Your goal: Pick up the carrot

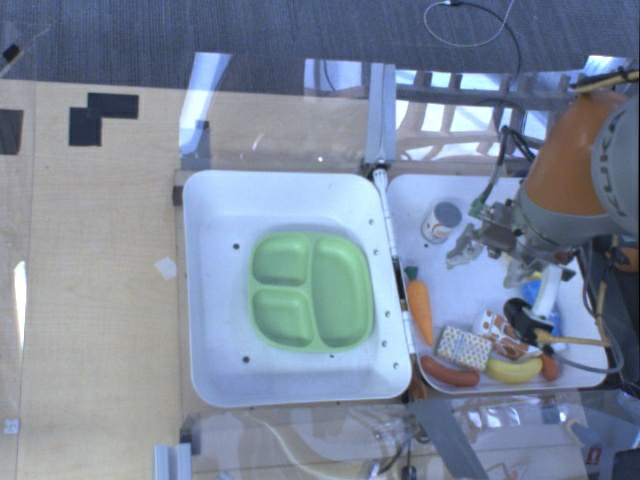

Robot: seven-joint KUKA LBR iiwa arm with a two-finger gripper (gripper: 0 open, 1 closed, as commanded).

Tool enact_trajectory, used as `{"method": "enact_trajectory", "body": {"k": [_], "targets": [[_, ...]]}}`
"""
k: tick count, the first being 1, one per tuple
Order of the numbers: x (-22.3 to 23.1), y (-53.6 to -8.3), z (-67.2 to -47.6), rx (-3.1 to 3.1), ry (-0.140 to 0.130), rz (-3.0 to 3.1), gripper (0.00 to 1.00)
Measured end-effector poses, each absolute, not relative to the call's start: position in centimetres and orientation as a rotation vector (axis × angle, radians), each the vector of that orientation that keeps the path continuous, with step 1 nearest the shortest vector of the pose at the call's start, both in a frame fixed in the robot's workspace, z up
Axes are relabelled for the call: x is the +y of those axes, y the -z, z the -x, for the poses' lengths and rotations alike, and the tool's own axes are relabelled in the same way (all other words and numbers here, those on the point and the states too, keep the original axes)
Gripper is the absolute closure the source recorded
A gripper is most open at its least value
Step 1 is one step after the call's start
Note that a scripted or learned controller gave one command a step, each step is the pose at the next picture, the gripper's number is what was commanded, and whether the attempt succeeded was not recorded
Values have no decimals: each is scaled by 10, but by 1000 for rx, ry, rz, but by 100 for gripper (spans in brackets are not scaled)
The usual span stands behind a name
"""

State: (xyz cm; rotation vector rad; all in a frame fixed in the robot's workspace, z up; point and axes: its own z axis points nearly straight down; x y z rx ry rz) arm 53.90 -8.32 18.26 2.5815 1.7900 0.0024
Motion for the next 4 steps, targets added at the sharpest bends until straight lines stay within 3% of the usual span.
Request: {"method": "enact_trajectory", "body": {"k": [1, 2, 3, 4], "targets": [[-85, -97, -531, 1964, -5, -2441, 0], [-84, -108, -533, 1967, -10, -2439, 100], [-185, -278, -550, 1519, -6, -2744, 100], [-175, -213, -563, 1887, -3, -2509, 100]]}}
